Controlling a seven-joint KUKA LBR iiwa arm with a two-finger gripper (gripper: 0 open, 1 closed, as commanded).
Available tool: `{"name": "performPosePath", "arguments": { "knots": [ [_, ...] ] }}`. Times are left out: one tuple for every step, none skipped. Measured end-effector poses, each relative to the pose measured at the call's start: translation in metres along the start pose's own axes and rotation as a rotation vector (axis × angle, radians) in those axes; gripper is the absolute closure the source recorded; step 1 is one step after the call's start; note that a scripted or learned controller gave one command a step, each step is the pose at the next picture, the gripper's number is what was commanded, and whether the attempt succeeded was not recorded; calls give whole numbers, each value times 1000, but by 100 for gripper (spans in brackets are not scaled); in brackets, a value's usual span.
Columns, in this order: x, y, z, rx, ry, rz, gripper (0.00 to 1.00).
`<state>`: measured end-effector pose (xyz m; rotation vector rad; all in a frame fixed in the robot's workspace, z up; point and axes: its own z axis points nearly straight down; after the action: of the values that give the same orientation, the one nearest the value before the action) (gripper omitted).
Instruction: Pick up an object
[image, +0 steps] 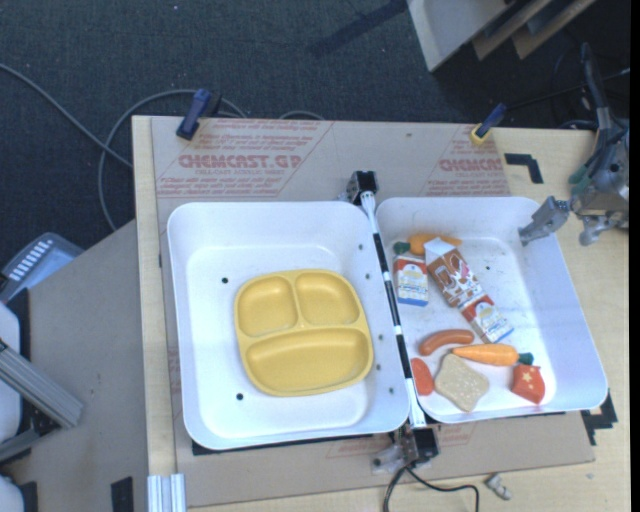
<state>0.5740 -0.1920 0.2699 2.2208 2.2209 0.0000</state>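
Observation:
The right bin (560, 300) holds several toy foods: a brown and white carton (452, 275), a smaller carton with a blue label (410, 282), a small packet (492, 320), a sausage (445, 341), a carrot (487, 353), a slice of bread (461, 383) and a red strawberry (529, 382). My gripper (566, 226) hangs over the bin's far right corner, well apart from the foods. Its two grey fingers (543, 219) are spread, with nothing between them.
A yellow divided plate (300, 332) lies in the left bin (200, 300). A black divider strip (385, 290) runs between the two bins. An orange piece (432, 243) and a red piece (423, 376) lie near that strip in the right bin.

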Motion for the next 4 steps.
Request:
{"name": "performPosePath", "arguments": {
  "knots": [
    [40, 54, 86, 4, 3, -1, 0],
    [88, 27, 174, -6, -1, 1, 0],
    [95, 64, 180, -7, -3, 1, 0],
    [95, 53, 179, -14, -2, 1, 0]
  ]
}}
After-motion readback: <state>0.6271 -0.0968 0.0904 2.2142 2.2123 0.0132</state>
